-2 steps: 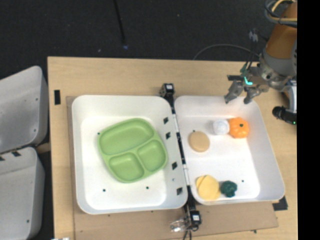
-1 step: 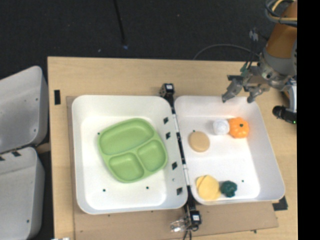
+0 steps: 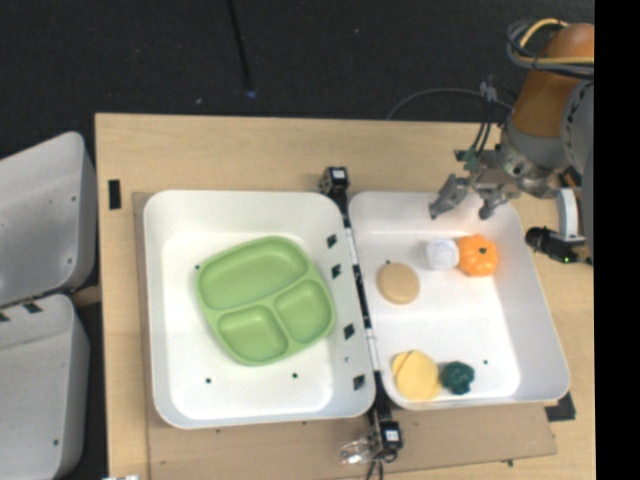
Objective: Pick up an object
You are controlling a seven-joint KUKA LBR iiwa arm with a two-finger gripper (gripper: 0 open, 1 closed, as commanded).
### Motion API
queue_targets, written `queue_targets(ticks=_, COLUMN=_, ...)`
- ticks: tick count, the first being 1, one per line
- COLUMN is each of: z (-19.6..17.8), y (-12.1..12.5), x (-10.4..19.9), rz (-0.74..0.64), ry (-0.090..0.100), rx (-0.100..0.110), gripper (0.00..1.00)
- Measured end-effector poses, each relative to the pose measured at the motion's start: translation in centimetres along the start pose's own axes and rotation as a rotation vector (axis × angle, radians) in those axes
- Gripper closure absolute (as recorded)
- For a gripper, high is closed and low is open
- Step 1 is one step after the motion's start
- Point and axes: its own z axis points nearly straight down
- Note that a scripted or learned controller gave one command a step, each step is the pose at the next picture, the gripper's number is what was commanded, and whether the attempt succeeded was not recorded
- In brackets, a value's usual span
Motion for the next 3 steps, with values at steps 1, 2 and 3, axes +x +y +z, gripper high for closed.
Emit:
queue_targets(ticks=1, z=4.4, y=0.3, x=-0.6, rz=0.002, ry=0.000, rx=0.001, gripper=0.00)
queue_targets(ticks=2, z=7.9, y=0.2, x=-0.7, rz=-0.001, ry=0.000, rx=0.000, gripper=0.00)
queue_targets(ticks=3, z=6.5, y=0.4, x=-0.8, rz=-0.004, ry=-0.004, rx=-0.006, gripper=1.00)
